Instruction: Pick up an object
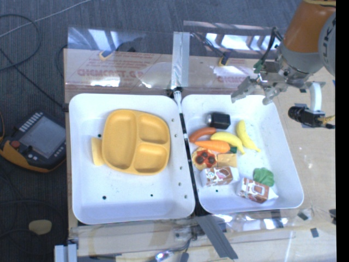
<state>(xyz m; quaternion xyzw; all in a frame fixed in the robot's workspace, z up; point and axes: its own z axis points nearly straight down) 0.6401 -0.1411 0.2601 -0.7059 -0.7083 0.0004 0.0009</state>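
My gripper (255, 93): it hangs over the far edge of the right bin (289, 162), at the top right of the camera view, with its two fingers spread apart and nothing between them.

Right bin contents: toy food bunched toward the bin's left and middle. A small black block (220, 119) lies farthest back, two yellow bananas (240, 138) just right of it, an orange carrot (214, 145) and a reddish sausage-shaped piece (200, 134) to their left. Nearer the camera lie a pizza-like piece with dark dots (205, 158), two printed cartons (254, 190) and a green leafy piece (264, 176).

Left bin (82, 162): it carries a yellow divided tray (135, 142), well apart from my tool.

Nearest candidates: the black block and the bananas, I judge.

Direction from my tool: both lie toward the camera and to the view's left of my fingers, the block the closer of the two.

Long axis: the right-hand banana runs roughly from the far side toward the near side, bending slightly; the block is compact, with no strong axis.

What the move calls for: I reckon a short travel inward over the bin, then a descent, with my fingers set across the banana's narrow width should I choose it.

Risk: the pieces touch or crowd each other, so a finger may land on a neighbour.
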